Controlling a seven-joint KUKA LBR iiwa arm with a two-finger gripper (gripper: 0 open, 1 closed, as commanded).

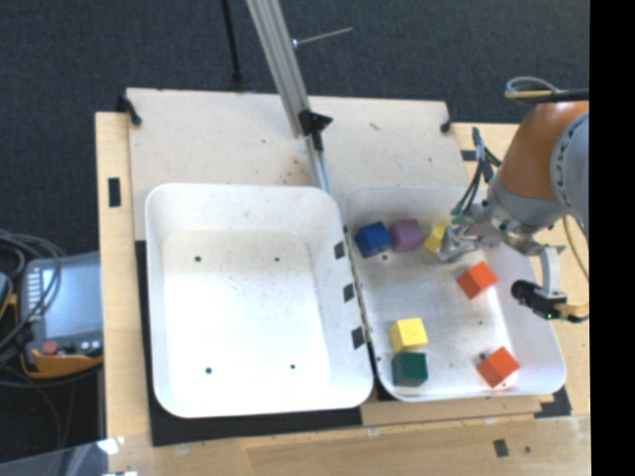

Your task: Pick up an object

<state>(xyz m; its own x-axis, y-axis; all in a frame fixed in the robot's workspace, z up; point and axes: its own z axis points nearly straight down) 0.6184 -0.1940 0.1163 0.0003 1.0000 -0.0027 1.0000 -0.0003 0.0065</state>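
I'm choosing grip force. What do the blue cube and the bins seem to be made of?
Blue cube: looks like painted wood or hard plastic, with flat matte faces and crisp edges; which one is unclear. Right bin and left bin: likely thin moulded plastic, white, with rounded corners.

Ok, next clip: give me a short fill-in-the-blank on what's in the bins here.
1. All the blocks lie in the ___ bin.
2. The purple block sits right beside the ___ block.
3. The green block lies directly below a ___ block in the view.
4. The gripper is next to a small ___ block.

Missing words: right; blue; yellow; yellow
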